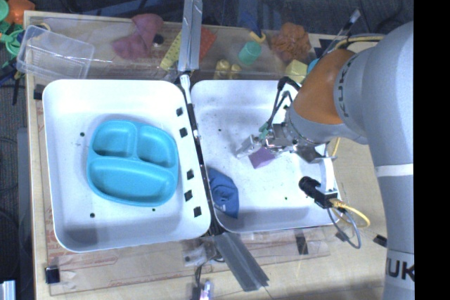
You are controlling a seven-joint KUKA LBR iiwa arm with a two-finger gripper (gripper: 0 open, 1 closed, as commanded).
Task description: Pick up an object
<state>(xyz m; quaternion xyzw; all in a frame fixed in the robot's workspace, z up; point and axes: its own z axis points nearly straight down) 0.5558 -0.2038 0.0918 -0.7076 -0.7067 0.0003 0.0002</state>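
Note:
In the right bin [232,105] my gripper [254,146] reaches in from the right, low over the bin floor near its middle. A small purple block [261,157] lies right at the fingertips, touching or just under them; I cannot tell whether it is between them. A crumpled blue cloth [223,194] lies at the bin's front left corner, well apart from the gripper. A blue divided tray [133,161] sits in the left bin [63,214].
The grey arm with its orange band [320,98] covers the right bin's right side. Behind the bins a clear-walled strip holds several toys: pink [140,35], green [249,53], brown [290,40], yellow [295,70]. A divider with black clips [191,165] separates the bins.

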